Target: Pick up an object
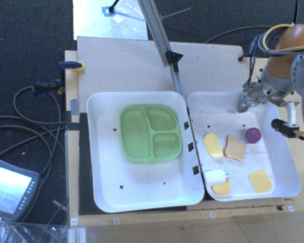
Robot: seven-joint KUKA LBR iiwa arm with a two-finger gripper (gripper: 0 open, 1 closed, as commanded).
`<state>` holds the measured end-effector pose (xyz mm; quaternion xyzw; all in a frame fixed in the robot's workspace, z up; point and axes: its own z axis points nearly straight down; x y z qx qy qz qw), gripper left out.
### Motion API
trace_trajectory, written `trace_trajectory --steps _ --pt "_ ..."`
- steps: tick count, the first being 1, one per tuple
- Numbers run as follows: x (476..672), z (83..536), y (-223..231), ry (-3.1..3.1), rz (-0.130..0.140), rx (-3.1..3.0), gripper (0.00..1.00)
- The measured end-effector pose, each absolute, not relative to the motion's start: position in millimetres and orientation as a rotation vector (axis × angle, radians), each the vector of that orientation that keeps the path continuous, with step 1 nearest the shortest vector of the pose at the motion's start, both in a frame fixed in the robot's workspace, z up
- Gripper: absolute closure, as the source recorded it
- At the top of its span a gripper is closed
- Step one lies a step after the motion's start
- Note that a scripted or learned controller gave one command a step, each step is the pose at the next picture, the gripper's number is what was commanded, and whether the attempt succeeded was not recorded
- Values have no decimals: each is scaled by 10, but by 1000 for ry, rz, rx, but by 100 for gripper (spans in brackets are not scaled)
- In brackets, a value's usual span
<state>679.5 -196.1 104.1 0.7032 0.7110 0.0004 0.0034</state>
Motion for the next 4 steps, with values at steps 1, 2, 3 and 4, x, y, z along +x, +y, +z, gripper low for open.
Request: trace_trajectory --steps 1,2,3,4 --pt "6720 1543 -1966 2219 5 2215 100" --pt "6799 2064 -2043 2219 7 2212 100" --pt "6814 2329 -2042 2224 5 2211 100" --pt "6778 2407 -1553 2231 5 2209 100"
